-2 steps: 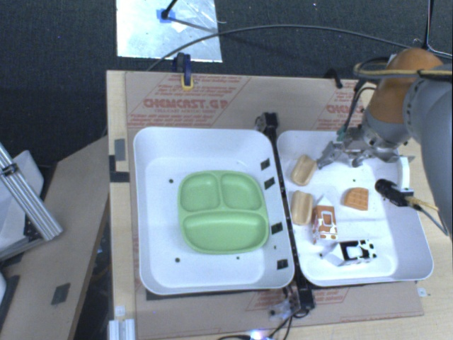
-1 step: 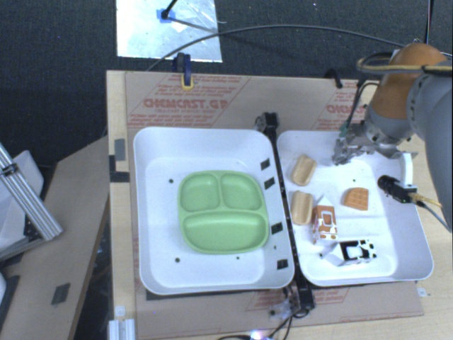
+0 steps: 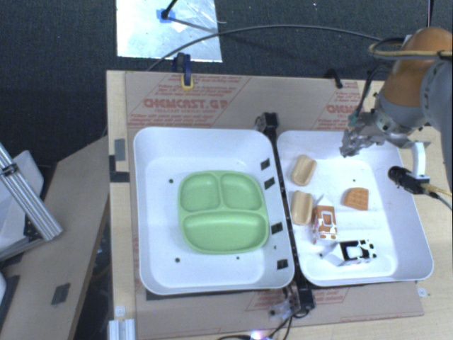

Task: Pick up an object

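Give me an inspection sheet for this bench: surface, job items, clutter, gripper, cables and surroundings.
Surface: bench bears left bin and right bin, side by side.
Job's things: right bin holds two tan pieces, an orange-brown piece, an orange-white carton, a black-white item.
Clutter: green divided plate in left bin.
Gripper: gripper above right bin's far edge, holding nothing seen.
Cables: one cable arcs over the bench.
Surroundings: dark floor, silver sheet.

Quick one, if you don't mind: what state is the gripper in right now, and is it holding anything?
Gripper: cannot be told; it hangs above the far edge of the right bin, and no object is seen between its tips.
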